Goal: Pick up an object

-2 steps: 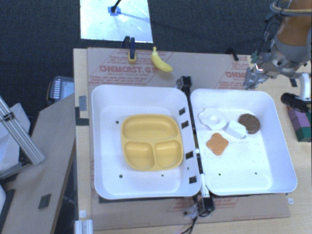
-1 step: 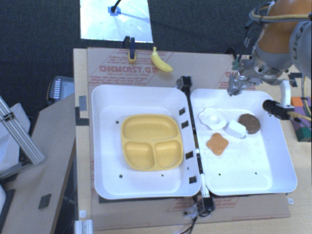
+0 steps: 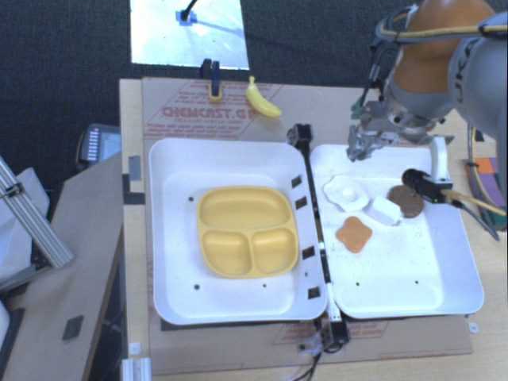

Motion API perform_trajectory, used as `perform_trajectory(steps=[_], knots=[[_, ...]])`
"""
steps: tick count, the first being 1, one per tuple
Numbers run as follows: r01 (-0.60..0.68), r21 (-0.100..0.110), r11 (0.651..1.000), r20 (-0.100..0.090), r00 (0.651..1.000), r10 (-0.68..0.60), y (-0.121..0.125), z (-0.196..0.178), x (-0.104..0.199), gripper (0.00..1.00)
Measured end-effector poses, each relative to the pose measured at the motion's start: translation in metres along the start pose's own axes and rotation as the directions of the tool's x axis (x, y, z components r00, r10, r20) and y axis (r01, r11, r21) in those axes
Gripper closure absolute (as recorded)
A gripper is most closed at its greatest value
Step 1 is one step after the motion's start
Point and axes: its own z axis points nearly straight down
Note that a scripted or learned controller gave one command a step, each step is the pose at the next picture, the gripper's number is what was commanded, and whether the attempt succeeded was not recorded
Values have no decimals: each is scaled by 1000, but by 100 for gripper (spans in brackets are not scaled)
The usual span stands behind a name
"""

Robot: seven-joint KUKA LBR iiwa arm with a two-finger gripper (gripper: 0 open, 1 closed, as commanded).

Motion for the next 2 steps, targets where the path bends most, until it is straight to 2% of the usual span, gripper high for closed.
perform_trajectory(steps=[1,2], knots=[[0,1,1000,-1,1000,0,-15,-5,54,100],[-1,2,1000,0,1000,1,-32,8,99,100]])
